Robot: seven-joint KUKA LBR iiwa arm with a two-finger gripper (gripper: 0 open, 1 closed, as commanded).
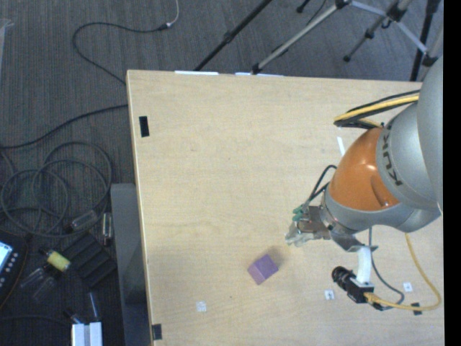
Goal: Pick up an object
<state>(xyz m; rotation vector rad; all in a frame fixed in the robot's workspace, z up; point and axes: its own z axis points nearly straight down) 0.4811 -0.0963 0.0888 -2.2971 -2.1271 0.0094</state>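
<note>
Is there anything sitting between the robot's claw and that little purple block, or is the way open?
Nothing visible stands in the way. The purple block lies alone on the bare wooden bench top, and the gripper is just up and to the right of it in the camera view. Between the two there is plain wood.

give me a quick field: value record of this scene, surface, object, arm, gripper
surface: light wooden bench top
object: one small purple block, lying free near the bench's front edge
arm: grey with orange band, reaching in from the right
gripper: above the bench, up and to the right of the block, not touching it
block held: no
floor: dark carpet with black cables to the left
</note>
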